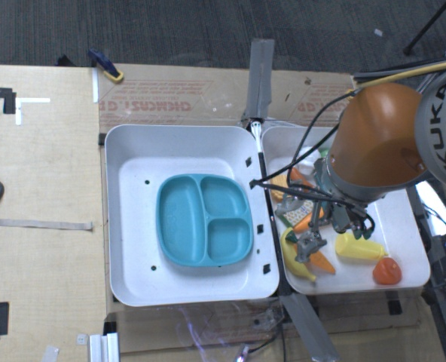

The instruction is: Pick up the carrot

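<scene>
The right bin (411, 225) holds the carrot (322, 262) just beside the fingers (310, 246), whose grip state cannot be told.

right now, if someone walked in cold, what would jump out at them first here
The big orange band of the arm looms over the right bin, where its gripper hangs low among toy foods: a carrot, a banana, a yellow piece and a red tomato. Next is the teal divided plate, lying alone in the left bin.
</scene>
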Controlling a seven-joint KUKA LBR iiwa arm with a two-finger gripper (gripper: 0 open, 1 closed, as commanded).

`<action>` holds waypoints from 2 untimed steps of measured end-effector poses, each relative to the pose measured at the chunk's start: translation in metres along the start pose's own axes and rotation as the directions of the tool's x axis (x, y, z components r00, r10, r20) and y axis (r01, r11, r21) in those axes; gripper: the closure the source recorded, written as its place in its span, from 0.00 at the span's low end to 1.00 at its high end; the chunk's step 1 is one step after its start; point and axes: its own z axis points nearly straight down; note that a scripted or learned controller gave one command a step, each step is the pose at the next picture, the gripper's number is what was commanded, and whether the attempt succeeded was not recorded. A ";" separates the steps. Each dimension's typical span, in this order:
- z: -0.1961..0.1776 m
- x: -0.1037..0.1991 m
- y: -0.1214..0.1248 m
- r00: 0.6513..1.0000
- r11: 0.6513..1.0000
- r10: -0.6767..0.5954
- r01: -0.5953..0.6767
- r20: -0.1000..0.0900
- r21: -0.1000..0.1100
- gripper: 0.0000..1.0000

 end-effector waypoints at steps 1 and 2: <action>0.000 0.000 0.000 1.000 1.000 0.000 0.000 0.000 0.000 0.00; 0.000 0.013 -0.020 0.992 0.992 0.125 -0.125 -0.001 0.000 0.00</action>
